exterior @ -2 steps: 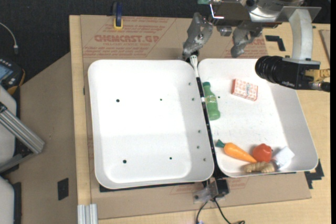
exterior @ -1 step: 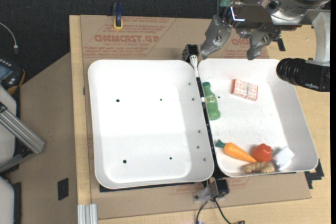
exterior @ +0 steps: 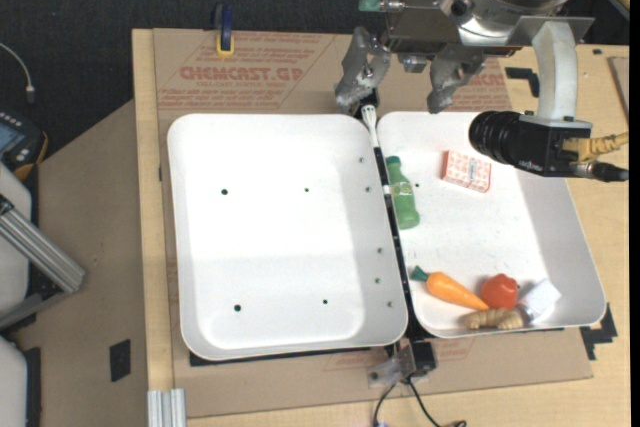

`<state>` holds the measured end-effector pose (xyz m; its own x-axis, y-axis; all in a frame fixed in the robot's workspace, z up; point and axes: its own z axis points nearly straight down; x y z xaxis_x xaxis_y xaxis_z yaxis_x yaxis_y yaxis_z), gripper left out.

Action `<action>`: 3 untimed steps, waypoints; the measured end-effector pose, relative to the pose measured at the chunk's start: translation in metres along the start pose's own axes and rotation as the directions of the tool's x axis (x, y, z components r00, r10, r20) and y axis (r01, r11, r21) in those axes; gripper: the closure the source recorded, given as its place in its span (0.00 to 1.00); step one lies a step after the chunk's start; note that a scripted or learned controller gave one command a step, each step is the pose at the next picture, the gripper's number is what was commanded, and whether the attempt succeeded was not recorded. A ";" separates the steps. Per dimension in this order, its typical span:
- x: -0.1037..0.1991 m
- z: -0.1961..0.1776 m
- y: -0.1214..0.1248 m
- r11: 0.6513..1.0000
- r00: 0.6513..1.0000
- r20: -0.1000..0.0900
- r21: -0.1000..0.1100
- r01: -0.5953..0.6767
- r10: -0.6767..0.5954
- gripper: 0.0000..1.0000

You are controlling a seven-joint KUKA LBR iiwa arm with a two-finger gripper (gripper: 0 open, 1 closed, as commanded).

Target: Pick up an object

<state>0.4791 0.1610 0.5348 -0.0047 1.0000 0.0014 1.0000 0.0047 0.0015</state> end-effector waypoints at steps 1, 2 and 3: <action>-0.002 -0.011 0.001 1.000 1.000 -0.001 -0.004 -0.003 0.003 1.00; 0.066 0.003 0.069 1.000 1.000 0.001 0.002 -0.001 0.001 1.00; -0.028 0.001 0.155 1.000 1.000 0.005 -0.002 -0.016 0.016 1.00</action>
<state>0.6338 0.1335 0.5335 0.0116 0.9999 -0.0040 0.9999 -0.0116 0.0035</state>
